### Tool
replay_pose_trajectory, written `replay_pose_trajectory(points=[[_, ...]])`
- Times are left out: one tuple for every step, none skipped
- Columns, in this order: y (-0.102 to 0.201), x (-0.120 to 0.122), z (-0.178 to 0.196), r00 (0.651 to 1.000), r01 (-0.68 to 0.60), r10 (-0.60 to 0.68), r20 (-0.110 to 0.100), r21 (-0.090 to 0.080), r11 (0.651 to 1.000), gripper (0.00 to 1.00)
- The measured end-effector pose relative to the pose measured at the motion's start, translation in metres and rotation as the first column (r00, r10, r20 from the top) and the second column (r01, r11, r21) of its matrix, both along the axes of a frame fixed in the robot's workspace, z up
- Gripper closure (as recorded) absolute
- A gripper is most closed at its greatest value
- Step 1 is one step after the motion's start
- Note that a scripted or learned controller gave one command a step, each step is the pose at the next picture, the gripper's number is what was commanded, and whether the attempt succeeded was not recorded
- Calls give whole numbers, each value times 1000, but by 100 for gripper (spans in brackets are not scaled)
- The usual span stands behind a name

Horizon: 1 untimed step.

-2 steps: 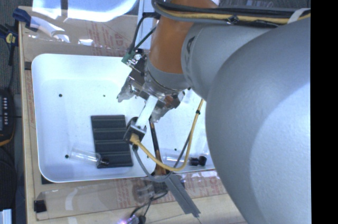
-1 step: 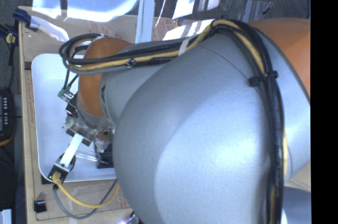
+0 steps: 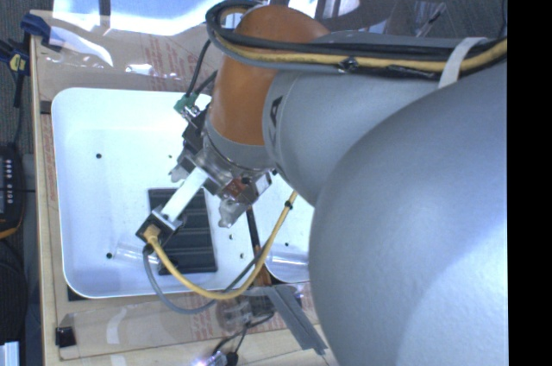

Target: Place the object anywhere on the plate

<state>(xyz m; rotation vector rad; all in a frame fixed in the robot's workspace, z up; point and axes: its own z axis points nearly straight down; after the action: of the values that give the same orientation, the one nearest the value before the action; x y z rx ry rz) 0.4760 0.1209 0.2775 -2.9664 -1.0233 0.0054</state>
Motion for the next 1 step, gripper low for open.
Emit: replay_pose_trajectory(points=[[2,-1,8,1000,-11,11,-10,0,1000,100]])
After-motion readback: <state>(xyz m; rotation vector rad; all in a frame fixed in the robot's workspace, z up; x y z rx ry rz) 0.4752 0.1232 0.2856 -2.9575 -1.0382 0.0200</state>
